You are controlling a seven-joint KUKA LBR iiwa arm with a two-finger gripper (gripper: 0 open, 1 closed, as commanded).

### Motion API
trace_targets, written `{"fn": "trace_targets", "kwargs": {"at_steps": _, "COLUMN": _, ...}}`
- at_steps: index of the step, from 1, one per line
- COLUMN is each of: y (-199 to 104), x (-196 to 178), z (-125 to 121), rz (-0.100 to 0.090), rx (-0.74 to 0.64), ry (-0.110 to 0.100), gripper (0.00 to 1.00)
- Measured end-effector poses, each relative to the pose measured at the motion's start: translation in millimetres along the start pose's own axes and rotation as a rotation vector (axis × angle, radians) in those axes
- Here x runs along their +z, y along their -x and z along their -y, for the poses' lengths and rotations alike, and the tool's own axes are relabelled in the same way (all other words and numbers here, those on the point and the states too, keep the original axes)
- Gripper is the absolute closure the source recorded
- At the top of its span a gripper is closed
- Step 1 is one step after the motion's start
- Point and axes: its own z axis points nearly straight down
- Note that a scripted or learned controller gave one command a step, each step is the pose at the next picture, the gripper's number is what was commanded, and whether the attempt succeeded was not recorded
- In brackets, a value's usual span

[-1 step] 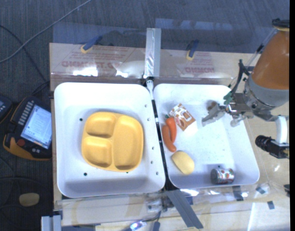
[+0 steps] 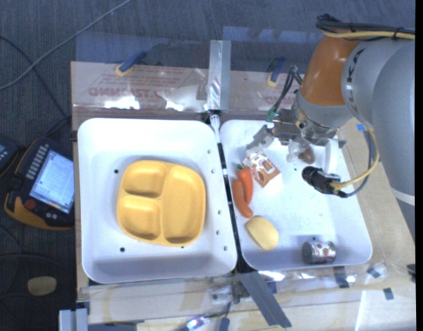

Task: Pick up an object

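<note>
Unreadable-label packet (image 2: 261,169) beside carrot (image 2: 244,191)

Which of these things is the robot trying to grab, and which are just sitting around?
For the job: gripper, carrot, small snack box, yellow lemon-like thing, can, all in the right bin.

Just lying about: yellow divided plate in the left bin, handheld controller on the floor.

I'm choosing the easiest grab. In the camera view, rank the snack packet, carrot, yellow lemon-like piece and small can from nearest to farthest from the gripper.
1. Snack packet: just left of and below the gripper, top of the right bin.
2. Carrot: by the bin's left wall.
3. Yellow lemon-like piece: lower left.
4. Small can: bottom of the bin, lying on its side.
</note>
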Motion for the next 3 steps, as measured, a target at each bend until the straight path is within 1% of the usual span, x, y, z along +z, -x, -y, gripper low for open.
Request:
{"fn": "trace_targets", "kwargs": {"at_steps": 1, "y": 28.5, "x": 86.9, "z": -3.7, "rz": 0.001, "rx": 0.018, "ry": 0.002, "gripper": 0.0}}
{"fn": "trace_targets", "kwargs": {"at_steps": 2, "y": 27.9, "x": 78.1, "z": -4.1, "rz": -0.001, "rx": 0.017, "ry": 0.001, "gripper": 1.0}}
{"fn": "trace_targets", "kwargs": {"at_steps": 3, "y": -9.2, "x": -0.6, "z": -19.8, "rz": 0.001, "rx": -0.063, "ry": 0.002, "gripper": 1.0}}
